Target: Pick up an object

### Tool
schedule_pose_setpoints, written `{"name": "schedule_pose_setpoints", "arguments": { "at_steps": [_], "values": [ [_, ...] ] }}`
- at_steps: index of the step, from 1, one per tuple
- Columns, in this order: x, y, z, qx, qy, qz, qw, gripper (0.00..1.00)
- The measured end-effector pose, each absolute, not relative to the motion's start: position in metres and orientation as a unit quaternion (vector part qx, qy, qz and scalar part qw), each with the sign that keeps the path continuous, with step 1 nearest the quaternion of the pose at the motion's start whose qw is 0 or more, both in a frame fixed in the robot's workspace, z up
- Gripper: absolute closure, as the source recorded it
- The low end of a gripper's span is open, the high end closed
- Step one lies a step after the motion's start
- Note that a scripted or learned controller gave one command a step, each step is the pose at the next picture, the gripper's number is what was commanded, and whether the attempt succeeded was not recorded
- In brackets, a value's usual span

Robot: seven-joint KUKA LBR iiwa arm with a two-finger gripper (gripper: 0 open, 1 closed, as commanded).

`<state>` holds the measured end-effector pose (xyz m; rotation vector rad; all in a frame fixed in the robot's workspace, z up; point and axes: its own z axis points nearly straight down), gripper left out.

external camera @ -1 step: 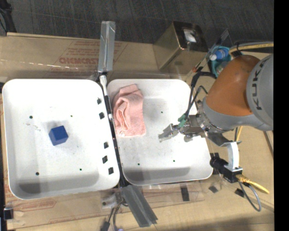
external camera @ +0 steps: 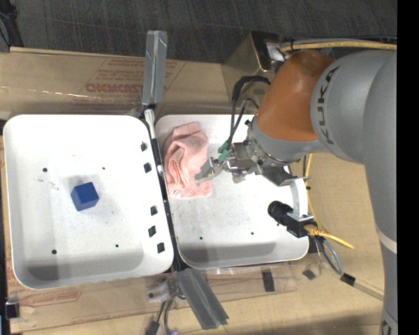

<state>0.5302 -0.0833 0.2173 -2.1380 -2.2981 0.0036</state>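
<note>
A crumpled pink cloth (external camera: pixel 184 158) lies in the right bin (external camera: pixel 223 246), against its left wall. My gripper (external camera: pixel 208 172) reaches in from the right and hangs over the cloth's lower right edge. Its metal fingers (external camera: pixel 214 165) point left toward the cloth and seem to touch its edge. A blue cube (external camera: pixel 85 195) sits alone in the left bin (external camera: pixel 70 257), left of its middle.
The grey arm with its orange band (external camera: pixel 297 96) covers the right bin's upper right part. A black fitting with a yellow cable (external camera: pixel 293 220) hangs over the bin's right rim. A metal divider (external camera: pixel 153 75) runs between the bins. Cardboard lies underneath.
</note>
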Motion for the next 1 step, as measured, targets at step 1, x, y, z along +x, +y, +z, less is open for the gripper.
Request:
{"name": "schedule_pose_setpoints", "arguments": {
  "at_steps": [1],
  "values": [
    [0.5629,-0.1199,0.0973,-0.681,-0.732,0.0022,0.003,0.00]
  ]
}}
